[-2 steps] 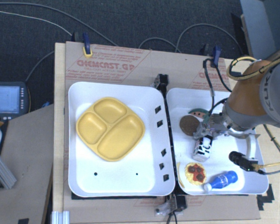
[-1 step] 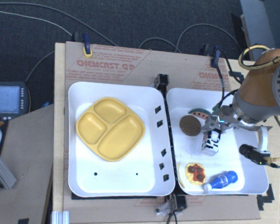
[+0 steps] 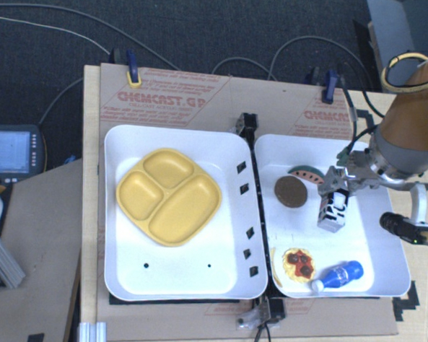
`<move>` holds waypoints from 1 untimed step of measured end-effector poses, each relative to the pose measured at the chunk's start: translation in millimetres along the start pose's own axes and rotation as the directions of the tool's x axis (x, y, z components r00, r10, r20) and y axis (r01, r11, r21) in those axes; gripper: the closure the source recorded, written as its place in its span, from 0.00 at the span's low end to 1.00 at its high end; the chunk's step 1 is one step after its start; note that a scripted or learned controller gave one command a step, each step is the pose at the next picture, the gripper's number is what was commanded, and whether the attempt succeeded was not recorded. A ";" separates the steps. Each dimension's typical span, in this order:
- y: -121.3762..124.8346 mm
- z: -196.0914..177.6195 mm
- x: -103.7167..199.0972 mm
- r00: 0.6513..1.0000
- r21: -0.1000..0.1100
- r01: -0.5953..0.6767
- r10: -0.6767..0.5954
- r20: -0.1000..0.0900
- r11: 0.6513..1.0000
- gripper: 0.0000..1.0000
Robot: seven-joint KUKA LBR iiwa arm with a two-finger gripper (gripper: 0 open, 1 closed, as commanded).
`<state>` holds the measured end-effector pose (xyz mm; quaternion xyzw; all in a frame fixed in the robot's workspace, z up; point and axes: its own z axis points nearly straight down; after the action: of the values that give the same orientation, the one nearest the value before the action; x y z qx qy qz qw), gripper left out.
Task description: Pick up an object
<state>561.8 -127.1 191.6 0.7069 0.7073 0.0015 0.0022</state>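
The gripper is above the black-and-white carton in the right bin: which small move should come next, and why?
Probably a short straight descent. The gripper sits over the top of the upright carton, so lowering would bring the fingers around it before closing.

One camera sits high above the bench (image 3: 205, 86) and looks down at a slant. It is far enough back to see both white bins, the left bin (image 3: 121, 269) and the right bin (image 3: 388, 278). The arm (image 3: 412, 121) comes in from the right side.
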 end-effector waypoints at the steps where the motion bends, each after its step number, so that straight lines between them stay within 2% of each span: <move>1: 1.7 -44.0 0.0 1.000 -0.001 0.001 -0.001 0.000 1.000 1.00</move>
<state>563.2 -127.1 235.6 0.7066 0.7076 0.0018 0.0026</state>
